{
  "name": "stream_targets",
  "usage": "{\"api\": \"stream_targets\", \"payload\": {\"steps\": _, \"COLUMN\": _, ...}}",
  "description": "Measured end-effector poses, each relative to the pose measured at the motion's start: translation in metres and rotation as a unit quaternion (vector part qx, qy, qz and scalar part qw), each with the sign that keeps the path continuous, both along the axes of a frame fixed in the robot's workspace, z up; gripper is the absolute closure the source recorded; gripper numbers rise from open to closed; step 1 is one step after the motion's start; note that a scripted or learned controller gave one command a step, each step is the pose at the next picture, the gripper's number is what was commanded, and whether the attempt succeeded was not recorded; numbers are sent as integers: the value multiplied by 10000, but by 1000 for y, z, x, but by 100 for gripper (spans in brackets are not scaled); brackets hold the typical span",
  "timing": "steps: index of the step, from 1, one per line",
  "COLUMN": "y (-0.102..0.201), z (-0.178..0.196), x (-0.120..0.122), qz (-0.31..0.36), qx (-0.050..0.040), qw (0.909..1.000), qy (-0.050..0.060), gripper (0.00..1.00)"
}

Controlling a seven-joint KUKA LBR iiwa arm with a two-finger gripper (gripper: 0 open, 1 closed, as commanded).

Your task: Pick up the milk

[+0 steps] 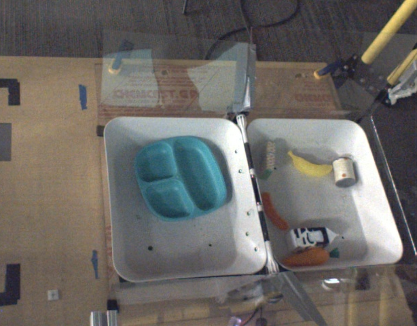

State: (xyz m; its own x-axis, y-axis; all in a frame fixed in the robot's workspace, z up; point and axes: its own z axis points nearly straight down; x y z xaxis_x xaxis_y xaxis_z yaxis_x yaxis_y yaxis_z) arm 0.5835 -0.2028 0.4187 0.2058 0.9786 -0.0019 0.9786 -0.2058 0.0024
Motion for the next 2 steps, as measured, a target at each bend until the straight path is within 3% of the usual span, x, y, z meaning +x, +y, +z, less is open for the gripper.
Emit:
{"api": "stream_targets", "payload": {"steps": 1, "y": -5, "z": -27, "x": -82, "qz": -1032, "qx": 13, "qw": 9947, "qy": 21, "gripper": 0}}
{"api": "stream_targets", "payload": {"steps": 2, "y": -4, "z": -254, "x": -105, "qz": -950, "qx": 16, "qw": 9955, "qy": 16, "gripper": 0}}
